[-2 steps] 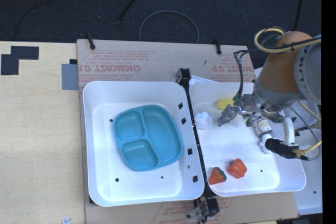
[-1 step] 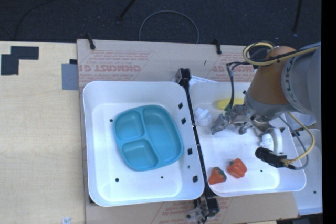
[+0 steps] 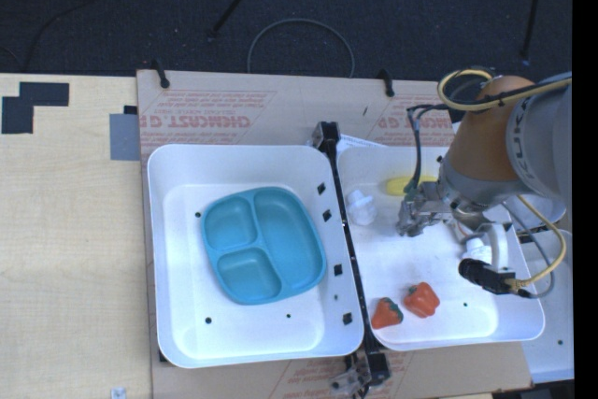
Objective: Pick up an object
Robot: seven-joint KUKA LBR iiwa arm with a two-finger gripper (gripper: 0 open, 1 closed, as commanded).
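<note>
Left bin (image 3: 177, 201): blue divided plate (image 3: 263, 244) lying flat. Right bin (image 3: 523, 324): clear cup (image 3: 361, 206) far-left, yellow piece (image 3: 402, 185) beside the arm, two orange-red peppers (image 3: 420, 299) near edge. Claw (image 3: 411, 221) low over bin floor, right of cup; state cannot be told.

Shallow white plastic bins: two, side by side, left bin (image 3: 177, 192) and right bin (image 3: 523, 318).
Light-blue three-compartment plastic plate (image 3: 263, 244): one, in the left bin.
Small orange-red toy foods: two, near edge of the right bin, one (image 3: 386, 313) left of the other (image 3: 421, 299).
Yellow item (image 3: 400, 185): one, far side of the right bin, partly hidden.
Small clear-white item (image 3: 361, 206): one.
</note>
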